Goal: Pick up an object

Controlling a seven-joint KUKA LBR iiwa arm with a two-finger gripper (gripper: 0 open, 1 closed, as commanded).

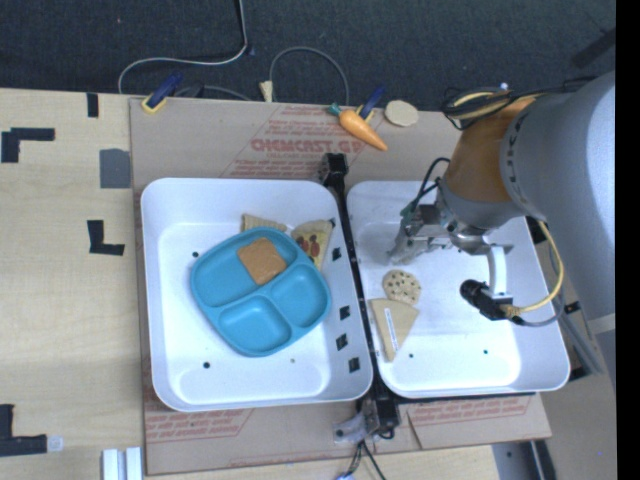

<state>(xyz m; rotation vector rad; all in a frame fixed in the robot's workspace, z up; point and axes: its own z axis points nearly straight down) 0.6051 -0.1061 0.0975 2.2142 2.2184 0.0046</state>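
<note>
Jaws state: cannot tell, the gripper (408,247) is a small grey blur low in the right bin (500,368), upper-left part of its floor, and nothing is visibly held. It sits just above the chocolate-chip cookie (402,286), close but contact unclear. Below the cookie, near touching it, a tan wedge-shaped piece (390,325) that looks like a toy cheese or bread slice lies against the bin's left wall. A black fitting with a yellow cable (490,301) hangs off the wrist to the right of the cookie. Arm (545,183) comes in from the right, orange band over the bin's upper edge.

Left bin (170,298): blue divided tray (262,303) tilted, with a brown square cracker-like piece (262,260) in its top compartment. Two tan flat pieces poke out behind the tray's upper rim, one (313,238) with dark specks; exact type unreadable.

Both bins sit on a cardboard sheet (230,148) on the table (60,298). Beyond the bins on the cardboard: a toy carrot (361,129) and a small beige round item (401,114), just beside each other, well apart from the gripper.
</note>
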